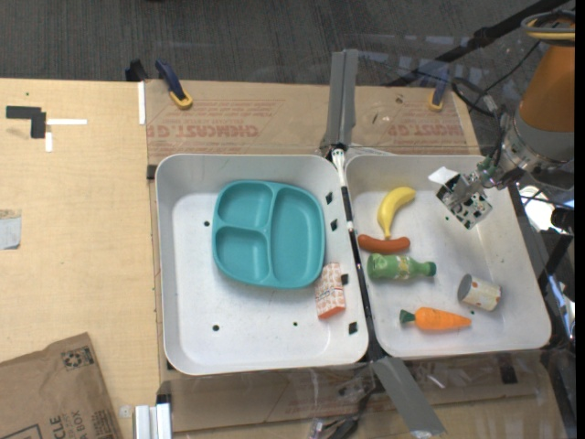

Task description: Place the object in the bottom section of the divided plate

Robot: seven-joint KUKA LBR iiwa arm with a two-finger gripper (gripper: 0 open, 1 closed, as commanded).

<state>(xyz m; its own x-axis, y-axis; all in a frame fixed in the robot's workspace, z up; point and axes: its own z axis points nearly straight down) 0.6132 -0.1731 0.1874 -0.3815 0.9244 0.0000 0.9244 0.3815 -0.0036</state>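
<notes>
Here, one divided plate (269,234) lies left; five objects sit right.

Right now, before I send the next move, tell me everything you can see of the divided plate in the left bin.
The divided plate is teal, looks like smooth plastic, a rounded rectangle with a raised rim. Ridges split it into three sections: one large on the view's right, two smaller stacked on the left. It lies flat on the left bin's floor, turned slightly askew, and holds nothing. A small red-and-white carton lies at its lower right corner; I cannot tell if they touch.
</notes>
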